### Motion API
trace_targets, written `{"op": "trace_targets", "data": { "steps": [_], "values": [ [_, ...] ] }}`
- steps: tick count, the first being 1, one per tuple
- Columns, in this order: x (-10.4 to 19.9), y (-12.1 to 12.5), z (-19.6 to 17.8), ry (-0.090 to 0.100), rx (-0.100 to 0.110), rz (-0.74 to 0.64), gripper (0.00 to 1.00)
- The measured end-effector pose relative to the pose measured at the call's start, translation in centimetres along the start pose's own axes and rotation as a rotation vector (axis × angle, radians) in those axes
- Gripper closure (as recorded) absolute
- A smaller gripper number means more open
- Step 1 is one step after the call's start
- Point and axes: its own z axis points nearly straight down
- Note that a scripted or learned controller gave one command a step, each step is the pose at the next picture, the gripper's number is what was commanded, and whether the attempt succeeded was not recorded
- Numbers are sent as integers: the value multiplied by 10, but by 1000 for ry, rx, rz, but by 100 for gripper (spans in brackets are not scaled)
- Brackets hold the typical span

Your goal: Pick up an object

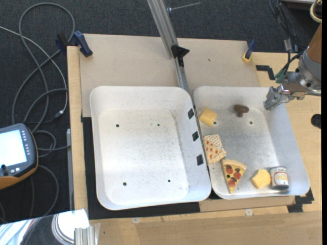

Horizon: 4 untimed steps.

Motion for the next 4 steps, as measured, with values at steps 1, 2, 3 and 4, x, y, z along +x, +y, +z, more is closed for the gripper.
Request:
{"op": "trace_targets", "data": {
  "steps": [1,2,3,4],
  "values": [
    [57,1,-3,6,8,-5,100],
    [121,10,3,6,10,-6,100],
    [181,15,11,6,12,-5,100],
    [234,27,1,5,4,-5,100]
  ]
}}
